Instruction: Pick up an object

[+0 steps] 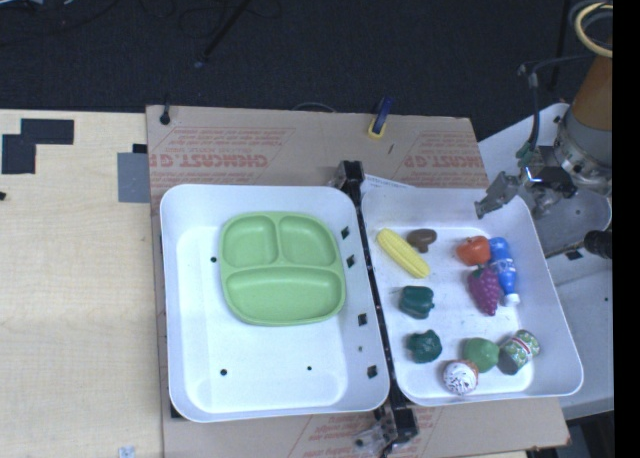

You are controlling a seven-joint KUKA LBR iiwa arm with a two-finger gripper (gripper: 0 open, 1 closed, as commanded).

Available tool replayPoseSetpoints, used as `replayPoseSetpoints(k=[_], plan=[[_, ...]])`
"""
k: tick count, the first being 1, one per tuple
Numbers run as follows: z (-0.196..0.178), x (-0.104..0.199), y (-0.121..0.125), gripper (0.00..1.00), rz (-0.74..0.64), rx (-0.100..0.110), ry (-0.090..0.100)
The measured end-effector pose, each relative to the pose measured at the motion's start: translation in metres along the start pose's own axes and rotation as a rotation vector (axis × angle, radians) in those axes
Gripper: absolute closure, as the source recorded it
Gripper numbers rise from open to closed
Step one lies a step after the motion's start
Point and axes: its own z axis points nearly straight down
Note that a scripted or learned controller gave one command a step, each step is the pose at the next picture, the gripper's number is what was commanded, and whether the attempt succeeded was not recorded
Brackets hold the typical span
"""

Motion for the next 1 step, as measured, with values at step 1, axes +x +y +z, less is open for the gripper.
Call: replayPoseSetpoints(k=[1], plan=[[-0.0087, -0.0002, 0.0022, 0.0, -0.002, -0.014, -0.003]])
